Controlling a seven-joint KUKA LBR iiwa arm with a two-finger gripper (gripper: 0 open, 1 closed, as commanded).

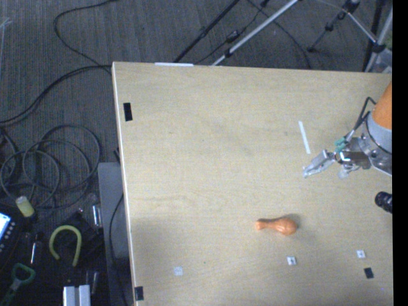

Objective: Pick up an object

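Seen from above at a slant: a pale wooden bench top (210, 171) over dark carpet, with loose cables (51, 158) and tripod legs (280, 11) on the floor beyond it. Reaching in from the right edge, a grey arm with an orange band (382, 110) above the wrist. At its end, a two-finger gripper (311, 169) pointing left, hovering low over bare wood with nothing between its fingers (317, 162). Fingers apparently a little apart at the tips, though too small and blurred to be sure.

Below and to the left of the gripper, well apart from it: a small orange object (278, 225) lying on its side on the bench, bulbous at the right end and narrowing to a neck at the left, perhaps a toy gourd or pear. Just above the gripper, a thin white stick (304, 137) lying flat. A few tiny markers (291, 260) scattered near the lower right.

Task barely begun, judging by the layout: nothing lifted, nothing touched. Left to do: line up over an object, descend, close, and raise it.
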